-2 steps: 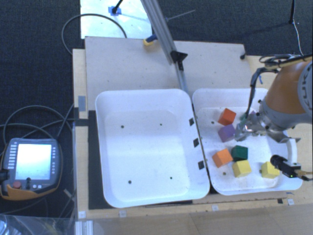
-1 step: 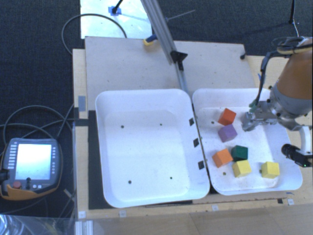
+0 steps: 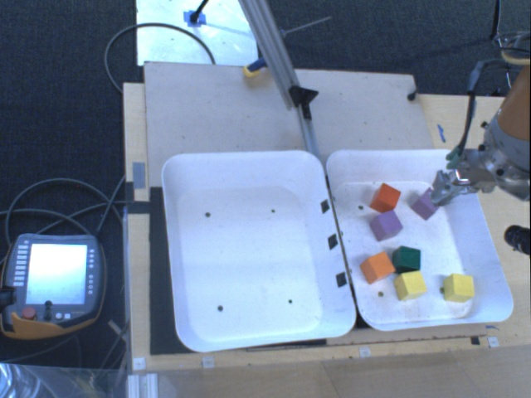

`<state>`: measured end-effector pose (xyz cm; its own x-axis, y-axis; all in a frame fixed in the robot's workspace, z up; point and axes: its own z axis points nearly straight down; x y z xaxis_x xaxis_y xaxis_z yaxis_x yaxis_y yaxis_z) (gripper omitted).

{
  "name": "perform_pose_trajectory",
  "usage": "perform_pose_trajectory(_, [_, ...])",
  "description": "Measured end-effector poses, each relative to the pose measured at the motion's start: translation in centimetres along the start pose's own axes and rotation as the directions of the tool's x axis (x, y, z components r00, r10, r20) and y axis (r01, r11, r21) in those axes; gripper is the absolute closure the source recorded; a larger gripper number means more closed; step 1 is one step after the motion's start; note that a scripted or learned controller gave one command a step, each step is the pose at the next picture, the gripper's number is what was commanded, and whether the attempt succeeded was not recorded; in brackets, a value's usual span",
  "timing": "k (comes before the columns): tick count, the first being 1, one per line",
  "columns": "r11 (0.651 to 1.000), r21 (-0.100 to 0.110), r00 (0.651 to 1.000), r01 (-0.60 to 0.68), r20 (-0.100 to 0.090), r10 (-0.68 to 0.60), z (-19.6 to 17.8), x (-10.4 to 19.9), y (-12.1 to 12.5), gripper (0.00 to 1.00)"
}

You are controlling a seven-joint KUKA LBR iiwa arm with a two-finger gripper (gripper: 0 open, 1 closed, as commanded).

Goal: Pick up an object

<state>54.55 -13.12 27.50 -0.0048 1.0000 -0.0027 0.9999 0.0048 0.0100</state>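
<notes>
Two white bins sit side by side: the left bin (image 3: pixel 249 247) and the right bin (image 3: pixel 489 305), which carries seven blocks. I count two orange blocks (image 3: pixel 385 197) (image 3: pixel 377 266), two yellow blocks (image 3: pixel 410 285) (image 3: pixel 458 287), two purple blocks (image 3: pixel 386 225) (image 3: pixel 425 205), and one green block (image 3: pixel 406 258). My pincer (image 3: pixel 445 187) hangs over the right bin's far side, touching the upper purple block; whether it is clenched I cannot tell.
</notes>
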Motion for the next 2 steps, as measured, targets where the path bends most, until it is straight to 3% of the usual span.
perform_pose_trajectory(2, [1.000, 0.008, 1.000, 0.005, -0.005, -0.005, 2.7, 10.1, 3.3, 1.00])
